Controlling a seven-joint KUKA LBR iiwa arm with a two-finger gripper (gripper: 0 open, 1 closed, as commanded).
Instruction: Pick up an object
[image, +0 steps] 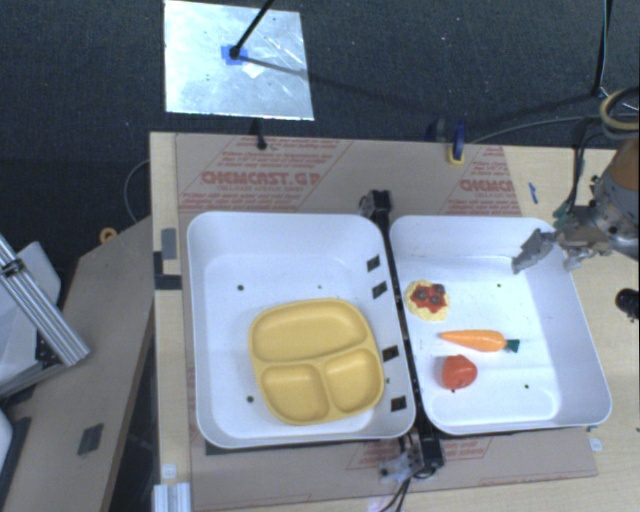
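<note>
- We saw a pale wood bench (120, 300) on dark carpet, with a printed cardboard sheet (300, 170) laid under two shallow white bins set side by side.
- A shiny foil square (238, 60) lay on the carpet beyond the bench, and an aluminium rail (40, 310) stood at the left edge.
- The left bin (215, 270) held a yellow tray (315, 360) with three compartments, lying flat toward the near side.
- The right bin (570, 350) held three small things near its left wall: a pizza toy (428, 299) farthest back, a carrot (475, 341) lying crosswise in front of it, and a tomato (459, 372) nearest the front.
- The arm (615, 200) came in from the right, its wrist over the right bin's far right corner.
- The gripper (545, 247) hung there at the bin's back right; we could not tell whether it was spread or closed, and we saw nothing in it.
- The three things lay well apart from the gripper, to its left and nearer the front; the pizza toy was the closest of them.
</note>
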